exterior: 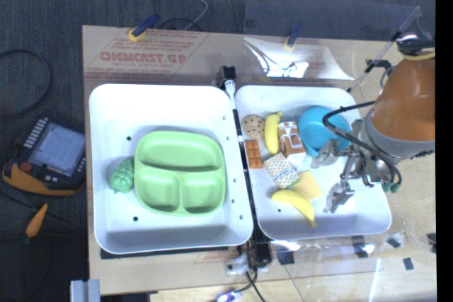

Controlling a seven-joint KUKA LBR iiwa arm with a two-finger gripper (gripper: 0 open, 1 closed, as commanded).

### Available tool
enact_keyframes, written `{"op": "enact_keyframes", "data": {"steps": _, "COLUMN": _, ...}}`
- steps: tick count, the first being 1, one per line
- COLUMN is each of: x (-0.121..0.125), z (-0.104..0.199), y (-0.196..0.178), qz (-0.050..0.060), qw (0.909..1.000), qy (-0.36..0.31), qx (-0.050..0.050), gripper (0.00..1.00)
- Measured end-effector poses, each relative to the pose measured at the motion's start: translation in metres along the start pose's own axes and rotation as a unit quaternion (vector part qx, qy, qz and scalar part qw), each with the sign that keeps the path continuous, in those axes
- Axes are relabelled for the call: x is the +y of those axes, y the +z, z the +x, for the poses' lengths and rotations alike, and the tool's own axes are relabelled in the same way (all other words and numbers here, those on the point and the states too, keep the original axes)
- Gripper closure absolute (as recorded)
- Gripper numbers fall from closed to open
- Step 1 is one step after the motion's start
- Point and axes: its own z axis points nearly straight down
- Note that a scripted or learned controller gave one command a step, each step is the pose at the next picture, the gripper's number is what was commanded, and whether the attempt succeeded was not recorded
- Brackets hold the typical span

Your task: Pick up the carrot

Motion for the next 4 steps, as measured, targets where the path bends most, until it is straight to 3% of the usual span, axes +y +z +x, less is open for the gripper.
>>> {"op": "enact_keyframes", "data": {"steps": 1, "x": -0.054, "z": -0.069, "y": -0.072, "qz": 0.001, "qw": 0.9925, "qy": -0.122, "qx": -0.003, "gripper": 0.00}}
{"op": "enact_keyframes", "data": {"steps": 2, "x": -0.055, "z": -0.053, "y": -0.278, "qz": 0.005, "qw": 0.9895, "qy": -0.144, "qx": -0.010, "gripper": 0.00}}
{"op": "enact_keyframes", "data": {"steps": 3, "x": -0.054, "z": -0.055, "y": -0.281, "qz": 0.001, "qw": 0.9895, "qy": -0.145, "qx": -0.007, "gripper": 1.00}}
{"op": "enact_keyframes", "data": {"steps": 4, "x": -0.054, "z": -0.055, "y": -0.280, "qz": 0.000, "qw": 0.9895, "qy": -0.145, "qx": -0.006, "gripper": 0.00}}
